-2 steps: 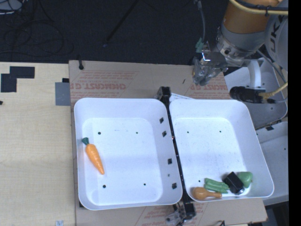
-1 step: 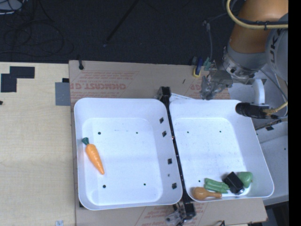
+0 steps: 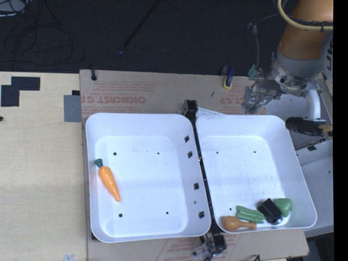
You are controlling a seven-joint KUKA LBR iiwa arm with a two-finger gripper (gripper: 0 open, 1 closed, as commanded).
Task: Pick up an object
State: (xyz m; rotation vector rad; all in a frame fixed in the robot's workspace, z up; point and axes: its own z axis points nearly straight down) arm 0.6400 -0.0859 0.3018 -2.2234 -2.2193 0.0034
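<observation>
An orange toy carrot (image 3: 109, 182) with a green top lies at the left side of the left bin (image 3: 138, 125). In the right bin (image 3: 244, 125), a cluster sits in the near right corner: a green pod-like toy (image 3: 249, 215), a black block (image 3: 269, 210), a green rounded piece (image 3: 284, 204) and a tan pear-shaped toy (image 3: 237, 223). My gripper (image 3: 254, 100) hangs above the far edge of the right bin, well away from the cluster. Nothing shows between its fingers.
Both bins rest on a brown cardboard sheet (image 3: 152, 91) over a light wooden bench. A black divider strip (image 3: 198, 167) runs between the bins. A black cylindrical fixture (image 3: 304, 126) sticks out by the right bin's far right corner. A yellow-blue clip (image 3: 228, 79) stands behind.
</observation>
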